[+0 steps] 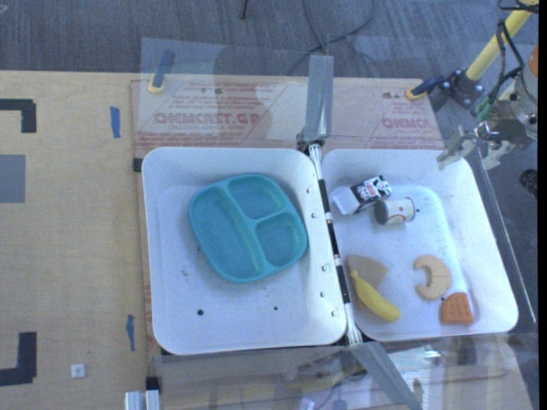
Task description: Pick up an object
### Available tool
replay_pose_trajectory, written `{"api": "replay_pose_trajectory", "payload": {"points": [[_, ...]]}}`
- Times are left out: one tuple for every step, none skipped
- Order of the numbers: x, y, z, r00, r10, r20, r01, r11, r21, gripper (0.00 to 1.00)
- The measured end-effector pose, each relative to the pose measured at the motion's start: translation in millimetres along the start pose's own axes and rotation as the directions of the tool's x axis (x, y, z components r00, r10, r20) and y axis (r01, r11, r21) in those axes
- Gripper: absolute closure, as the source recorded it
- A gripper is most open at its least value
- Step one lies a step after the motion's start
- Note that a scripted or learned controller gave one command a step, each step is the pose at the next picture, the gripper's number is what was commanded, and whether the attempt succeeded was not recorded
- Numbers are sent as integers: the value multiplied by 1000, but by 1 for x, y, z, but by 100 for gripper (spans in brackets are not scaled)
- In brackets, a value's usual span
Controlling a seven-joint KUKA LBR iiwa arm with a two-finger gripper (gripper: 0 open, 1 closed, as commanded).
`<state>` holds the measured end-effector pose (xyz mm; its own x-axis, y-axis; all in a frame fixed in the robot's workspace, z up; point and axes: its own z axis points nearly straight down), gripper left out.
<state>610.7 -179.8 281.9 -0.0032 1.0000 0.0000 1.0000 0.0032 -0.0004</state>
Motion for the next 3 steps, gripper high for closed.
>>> {"api": "replay_pose_trajectory", "payload": {"points": [[23,29,120,999,-41,0,41,999,0,0],[40,8,194,992,-125,2,125,992,-9,0],[19,-29,193,976,-216,1,216,976,-7,0]]}}
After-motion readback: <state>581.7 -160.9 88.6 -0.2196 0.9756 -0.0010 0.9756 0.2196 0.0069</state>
